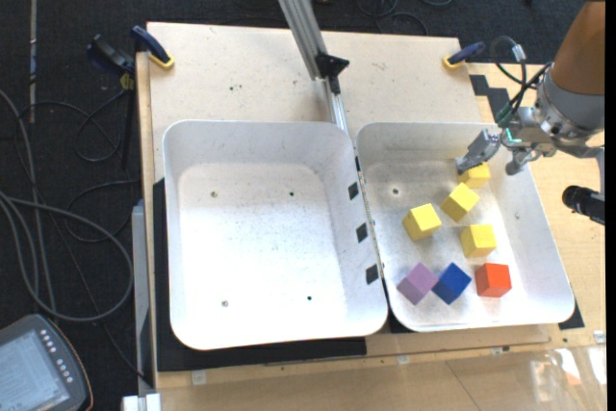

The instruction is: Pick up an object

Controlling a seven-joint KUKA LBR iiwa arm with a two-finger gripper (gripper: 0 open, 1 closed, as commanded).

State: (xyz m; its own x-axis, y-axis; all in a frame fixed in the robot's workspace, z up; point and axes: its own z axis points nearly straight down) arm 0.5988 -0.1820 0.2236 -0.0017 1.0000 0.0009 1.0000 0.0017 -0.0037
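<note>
Camera view: the grey arm point(577, 82) with its orange band enters from the right and reaches over the far part of the right bin point(549, 236). Its gripper point(500, 154) hangs with both fingers spread apart, one finger point(478, 152) angled toward the bin's middle, nothing between them. A yellow cube point(474, 174) lies just beneath and beside that finger; whether they touch cannot be told. Three more yellow cubes sit in the same bin: one point(462, 200) close by, one point(422, 220) toward the divider, one point(478, 239) nearer the front. Along the front lie a purple cube point(417, 284), a blue cube point(451, 282) touching it, and an orange-red cube point(493, 279). The left bin point(183, 207) stands alongside on the pale worktop point(241, 72).
</note>
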